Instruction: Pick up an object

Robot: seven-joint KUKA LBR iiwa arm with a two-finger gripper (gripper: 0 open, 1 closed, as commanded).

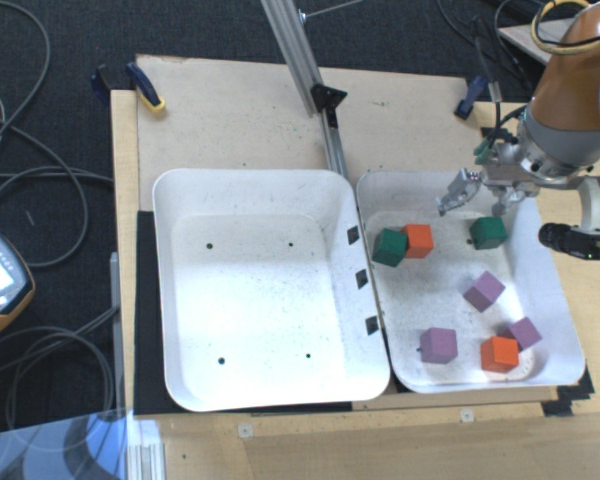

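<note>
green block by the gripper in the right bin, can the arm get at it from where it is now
Probably yes. The green block sits alone, apart from the other blocks, just below the gripper, with bare bin floor around it. The right bin wall is near but seems not to crowd it.

This looks like a robot lab. A wooden counter [230, 118] is held with clamps [145, 86], black cables [30, 168] lie on dark carpet, and a metal pole [295, 43] stands over two white bins [170, 198].

Lighting: bright, even, overhead. White bins [250, 193] near overexposed; soft short shadows under cubes [485, 292]. Focus: moderately soft throughout. Bluish glare patch at 7 o'clock corner.
</note>
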